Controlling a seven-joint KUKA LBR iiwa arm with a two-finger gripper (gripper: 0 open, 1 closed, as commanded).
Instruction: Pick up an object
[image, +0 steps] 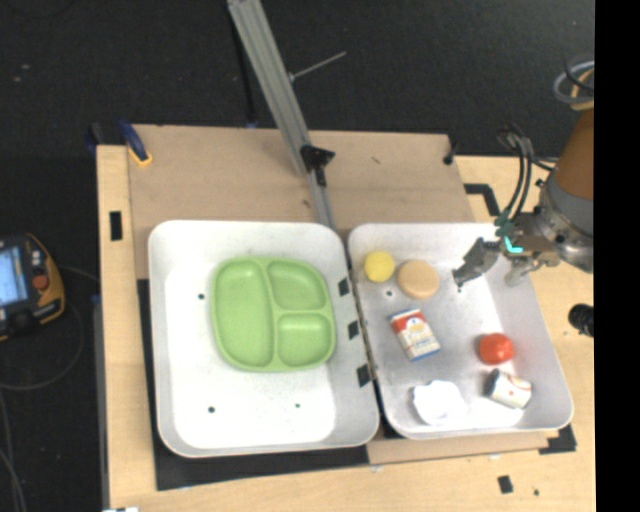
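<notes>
Overhead, gripper (478, 262) above right bin (548, 330), near tan ball (419, 279)

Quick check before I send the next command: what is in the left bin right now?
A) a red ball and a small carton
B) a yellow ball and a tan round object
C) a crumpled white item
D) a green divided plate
D: the green divided plate lies alone in the left bin; the balls, carton and white item are all in the right bin.

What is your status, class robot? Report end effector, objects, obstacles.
End effector above right bin, nothing held. Tan ball nearest. Yellow ball beside it.
</notes>
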